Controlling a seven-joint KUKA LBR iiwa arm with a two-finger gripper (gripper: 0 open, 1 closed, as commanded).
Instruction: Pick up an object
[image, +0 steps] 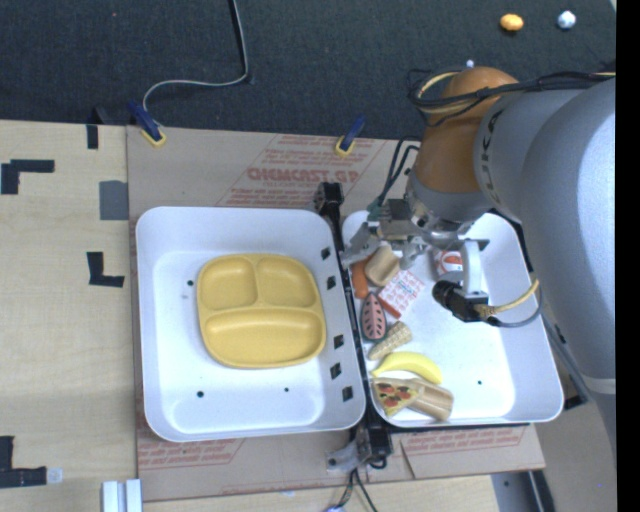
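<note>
The right bin (500, 390) holds a pile of toy food along its left side: a tan bread piece (381, 266), a red-and-white packet (402, 292), a pink ridged piece (374, 317), a banana (408, 366), a pizza slice (396, 394) and a tan block (436, 403). An orange carrot-like piece (359, 279) lies by the divider. The gripper (410, 240) hangs low over the bin's upper left, just above the bread piece and packet. The wrist hides its fingertips. A red-and-white can (452, 263) lies under the wrist.
The left bin (165, 300) carries a yellow divided plate (262, 308). The large grey arm (560, 200) covers the right bin's upper right. Black clips (330, 200) line the divider between the bins. Cardboard lies under both bins.
</note>
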